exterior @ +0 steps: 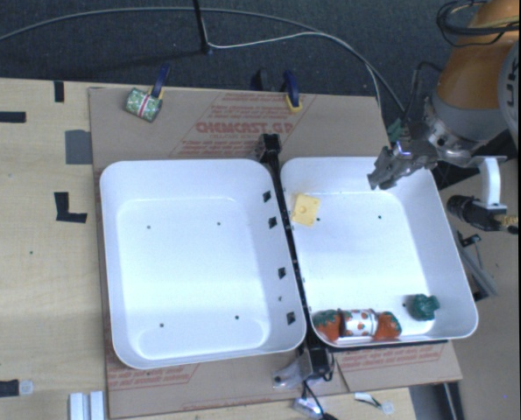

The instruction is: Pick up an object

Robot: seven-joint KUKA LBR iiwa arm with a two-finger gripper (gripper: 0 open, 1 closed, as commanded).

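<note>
The dark two-finger gripper (388, 175) hangs over the far right corner of the right-hand shallow white plastic bin (448, 261), its tips pointing down and to the left, just above the bin's far rim; whether it is open or closed cannot be told from this angle, and nothing is seen in it. Behind it the grey arm with its orange band (475, 73) rises toward the far right of the scene. Nearest to the gripper inside that bin, to its left and a little nearer, lies a small flat yellow square block (305, 210), close to the bin's left wall and well apart from the gripper. Along the bin's near wall sits a red and white can-shaped object with orange and green ends (358, 324), lying on its side, and just to the right of it, apart from it, a small dark green lumpy object (422, 305) in the near right corner. A black divider strip (285, 252) runs between the two bins. The left-hand white bin (111, 261) sits just beside it on a brown cardboard sheet with red lettering (234, 128). On the far left of that sheet rests a small green and white patterned block (143, 104).
</note>
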